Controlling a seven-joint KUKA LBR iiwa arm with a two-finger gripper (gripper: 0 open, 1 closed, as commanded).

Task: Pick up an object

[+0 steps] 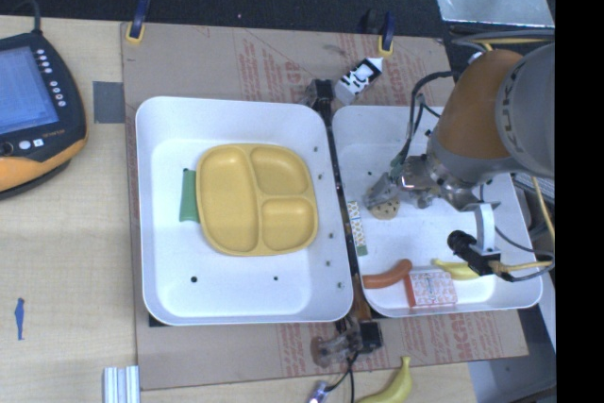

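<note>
The small round tan thing (382,209) lay right under the tip of your gripper (390,192), touching it or very nearly so, on the floor of the right white bin (377,132). It looked like a toy cookie or a little cap, but it was too small to be sure. I would guess it was light and hard, not soft. It sat low and flat, so the best place to grab it was across its round edges, from straight above. It could slide away on the smooth bin floor if it got pushed from one side only.

You could not tell if the gripper was spread or pressed together, because the grey wrist hid its tip.

Below the gripper, near the bin's lower edge, lay a long orange toy carrot (387,276), smooth and rounded. Just beside that sat a small red and white box (432,289), flat with square corners. A small yellow banana (457,269) lay below and to the right of the gripper, curved and shiny.

Well to the left of the gripper, in the left white bin (160,231), sat a yellow plastic plate (255,199) with three parts. A green flat piece (189,195) stuck out from under it.
</note>
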